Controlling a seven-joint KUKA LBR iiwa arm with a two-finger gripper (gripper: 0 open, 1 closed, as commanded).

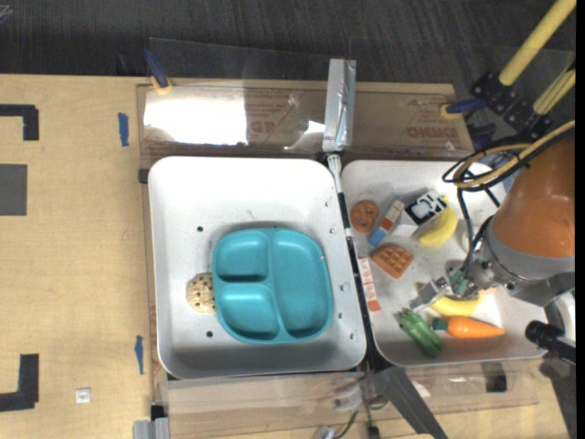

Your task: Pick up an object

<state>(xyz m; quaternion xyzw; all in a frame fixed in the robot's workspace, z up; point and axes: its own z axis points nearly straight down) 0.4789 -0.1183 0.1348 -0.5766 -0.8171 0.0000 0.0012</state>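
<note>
So going across from the left: the left bin (174, 245) had a teal divided plate (271, 283) sitting in it, with a cookie (200, 291) tucked right against the plate's left edge. Nothing happening over there.

The right bin (388, 341) was where all the toy food was. Near the top sat an orange round piece (364, 213), a small blue-and-orange block (386, 224) just beside it, a waffle (393, 261) below those, then a black-and-white thing (423, 208) touching a banana (438, 229). Lower down there was a green veggie (420, 329), with a carrot (473, 329) to its right lying roughly left-to-right, and a small yellow piece (454, 306) right above the carrot.

The gripper (454, 284) was hanging over that lower cluster, coming in from the right. My guess is the target was the yellow piece or the carrot, both sitting just below the tip, so the move was basically straight down. Honestly couldn't tell how the jaws stood, too cluttered and blurry there, and I saw nothing clearly held.

The crowding was the worry: yellow piece, carrot and green veggie packed close together.
</note>
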